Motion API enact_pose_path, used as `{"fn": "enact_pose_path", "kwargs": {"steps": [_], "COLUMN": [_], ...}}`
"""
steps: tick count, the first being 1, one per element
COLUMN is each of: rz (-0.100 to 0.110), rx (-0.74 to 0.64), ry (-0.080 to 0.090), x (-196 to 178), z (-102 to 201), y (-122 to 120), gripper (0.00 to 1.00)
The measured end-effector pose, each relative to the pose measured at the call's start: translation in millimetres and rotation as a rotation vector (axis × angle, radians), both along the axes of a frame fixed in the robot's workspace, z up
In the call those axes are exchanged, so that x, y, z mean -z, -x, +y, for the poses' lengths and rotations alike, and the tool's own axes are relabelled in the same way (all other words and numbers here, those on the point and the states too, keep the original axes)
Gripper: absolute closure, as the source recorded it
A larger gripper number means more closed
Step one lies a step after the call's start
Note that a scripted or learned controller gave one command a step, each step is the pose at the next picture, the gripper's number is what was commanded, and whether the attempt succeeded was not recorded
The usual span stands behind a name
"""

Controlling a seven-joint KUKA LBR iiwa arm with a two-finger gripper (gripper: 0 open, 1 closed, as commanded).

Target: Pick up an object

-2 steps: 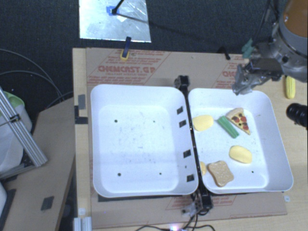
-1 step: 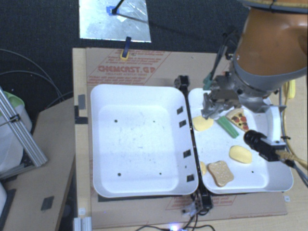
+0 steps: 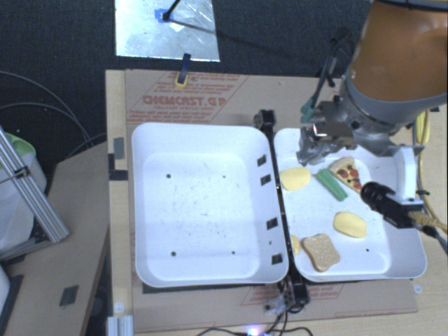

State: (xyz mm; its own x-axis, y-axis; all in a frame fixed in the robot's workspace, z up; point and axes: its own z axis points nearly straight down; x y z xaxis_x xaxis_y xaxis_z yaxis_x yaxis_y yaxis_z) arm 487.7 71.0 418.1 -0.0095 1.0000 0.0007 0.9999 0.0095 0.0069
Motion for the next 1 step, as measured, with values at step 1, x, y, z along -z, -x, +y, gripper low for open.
{"fn": "enact_pose_path", "kwargs": {"steps": [1], "rz": [-0.003], "rx": [-0.005], "ry": [0.000], "x": [-11.0], "z": [0.1], "y": [-0.8], "gripper": [1.00]}}
